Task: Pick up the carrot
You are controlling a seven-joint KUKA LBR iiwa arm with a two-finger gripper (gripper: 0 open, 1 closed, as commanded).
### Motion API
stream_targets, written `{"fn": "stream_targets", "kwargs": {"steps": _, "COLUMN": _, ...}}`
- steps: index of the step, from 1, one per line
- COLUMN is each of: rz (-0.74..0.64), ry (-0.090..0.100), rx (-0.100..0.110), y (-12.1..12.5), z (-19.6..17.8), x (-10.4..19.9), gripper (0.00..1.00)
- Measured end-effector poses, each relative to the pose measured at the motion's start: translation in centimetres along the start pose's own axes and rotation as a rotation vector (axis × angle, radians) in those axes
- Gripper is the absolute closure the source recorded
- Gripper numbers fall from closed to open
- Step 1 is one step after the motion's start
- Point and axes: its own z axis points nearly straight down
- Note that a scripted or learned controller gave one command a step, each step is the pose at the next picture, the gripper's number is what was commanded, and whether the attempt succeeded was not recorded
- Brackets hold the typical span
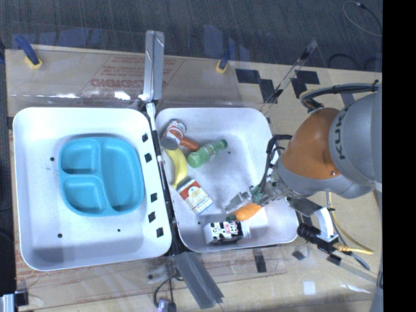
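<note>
Carrot (248,210) lies at about five o'clock in the right bin (214,117), just above a small black-and-white carton (225,231), with the end effector (255,195) down right at its upper end. Whether the fingers are spread or closed on it I cannot tell; the wrist hides them. It looks like a light, stiff, smooth toy, likely to roll or slip, so a grip across its thick middle seems safest. That bin also holds a banana (177,165), a green bottle (207,153), a small can (174,132) and a red-and-white packet (195,196). At nine o'clock, the left bin (32,187) holds a blue divided tray (101,174).
</note>
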Motion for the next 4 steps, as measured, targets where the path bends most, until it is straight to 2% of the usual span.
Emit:
{"fn": "stream_targets", "kwargs": {"steps": 1, "rz": -0.007, "ry": 0.003, "rx": 0.005, "y": 0.1, "z": -0.6, "x": 0.1, "gripper": 1.00}}
{"fn": "stream_targets", "kwargs": {"steps": 2, "rz": -0.007, "ry": 0.003, "rx": 0.005, "y": 0.1, "z": -0.6, "x": 0.1, "gripper": 0.00}}
{"fn": "stream_targets", "kwargs": {"steps": 3, "rz": 0.230, "ry": -0.003, "rx": -0.005, "y": 5.3, "z": -1.8, "x": 1.9, "gripper": 0.00}}
{"fn": "stream_targets", "kwargs": {"steps": 4, "rz": -0.056, "ry": -0.003, "rx": -0.005, "y": -0.8, "z": 0.7, "x": 0.1, "gripper": 0.00}}
